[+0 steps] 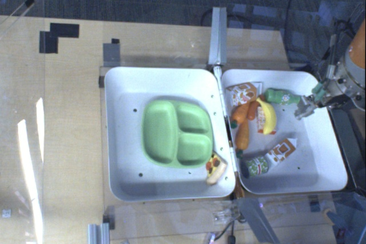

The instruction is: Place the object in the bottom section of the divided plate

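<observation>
Left bin (117, 140): a shallow white tray bearing a green divided plate (177, 133) near its centre. The plate has one long section on its left and two smaller sections on its right, all bare. A small pizza-slice toy (215, 167) lies on the bin floor just beside the plate's near right corner, close to the bin's near right corner and outside every section.

Right bin (326, 168): touching the left bin along a shared wall. Clustered at its left side are a printed carton (244, 92) at the far end, two orange carrots (245, 120), and a yellow banana (267, 118) just right of them. A green bottle (281, 97) lies far of the banana. Near the front lie a green can (257, 166) and a brown-and-white carton (282, 151).

Gripper (307, 107): above the right bin's far right part, just right of the green bottle; whether its fingers are spread or closed cannot be told, and nothing is seen between them.
</observation>
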You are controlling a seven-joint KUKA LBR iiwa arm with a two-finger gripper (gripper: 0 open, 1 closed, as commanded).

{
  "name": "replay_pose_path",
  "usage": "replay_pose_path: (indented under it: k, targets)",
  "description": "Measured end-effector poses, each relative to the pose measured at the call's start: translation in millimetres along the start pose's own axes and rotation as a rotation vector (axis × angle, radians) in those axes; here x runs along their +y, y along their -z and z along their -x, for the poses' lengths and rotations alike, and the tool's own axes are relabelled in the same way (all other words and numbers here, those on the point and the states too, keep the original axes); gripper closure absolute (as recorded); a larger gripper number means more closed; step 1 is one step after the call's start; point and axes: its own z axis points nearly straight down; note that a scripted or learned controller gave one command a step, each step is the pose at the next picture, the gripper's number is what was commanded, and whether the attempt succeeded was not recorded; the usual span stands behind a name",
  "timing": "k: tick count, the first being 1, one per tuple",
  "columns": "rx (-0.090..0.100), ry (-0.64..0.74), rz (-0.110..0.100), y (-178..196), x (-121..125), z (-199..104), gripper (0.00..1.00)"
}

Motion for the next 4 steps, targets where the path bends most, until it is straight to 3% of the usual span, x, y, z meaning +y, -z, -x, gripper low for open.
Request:
replay_pose_path:
  k: [1,2,3,4]
  targets:
    - [-0.016,0.024,0.030,-216,-5,49,1.00]
    - [0.000,-0.079,0.000,-160,-23,85,1.00]
    - [-0.023,0.281,0.026,-218,-21,103,1.00]
    - [-0.003,0.299,0.003,-7,-33,117,1.00]
